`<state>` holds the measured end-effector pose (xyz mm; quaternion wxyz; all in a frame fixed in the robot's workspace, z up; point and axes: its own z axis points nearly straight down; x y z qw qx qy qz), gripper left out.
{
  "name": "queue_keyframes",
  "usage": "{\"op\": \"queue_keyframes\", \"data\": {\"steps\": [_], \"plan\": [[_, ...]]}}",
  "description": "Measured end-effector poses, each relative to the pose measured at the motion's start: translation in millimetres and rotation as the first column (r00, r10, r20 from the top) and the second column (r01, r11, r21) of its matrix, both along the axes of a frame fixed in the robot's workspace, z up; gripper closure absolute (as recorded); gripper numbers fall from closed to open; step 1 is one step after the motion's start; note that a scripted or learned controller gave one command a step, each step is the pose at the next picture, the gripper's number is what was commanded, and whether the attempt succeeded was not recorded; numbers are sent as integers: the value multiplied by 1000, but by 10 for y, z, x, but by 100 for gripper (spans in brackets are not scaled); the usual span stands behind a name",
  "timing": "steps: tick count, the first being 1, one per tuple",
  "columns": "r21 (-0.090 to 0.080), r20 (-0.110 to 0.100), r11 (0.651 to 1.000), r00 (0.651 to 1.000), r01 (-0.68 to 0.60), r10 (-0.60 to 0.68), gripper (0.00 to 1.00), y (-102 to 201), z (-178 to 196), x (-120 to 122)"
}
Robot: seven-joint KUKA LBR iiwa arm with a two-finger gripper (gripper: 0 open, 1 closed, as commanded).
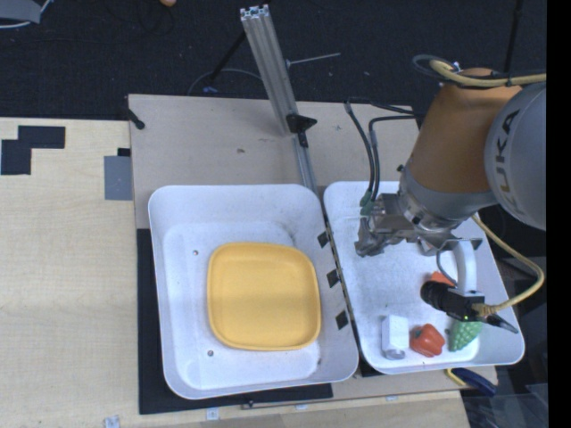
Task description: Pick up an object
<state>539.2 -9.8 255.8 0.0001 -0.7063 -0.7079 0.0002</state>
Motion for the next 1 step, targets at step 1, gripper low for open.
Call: {"op": "queue_keyframes", "data": {"steps": [1], "plan": [[0, 0, 1000, 1000, 0, 0, 100, 486, 34, 37]]}}
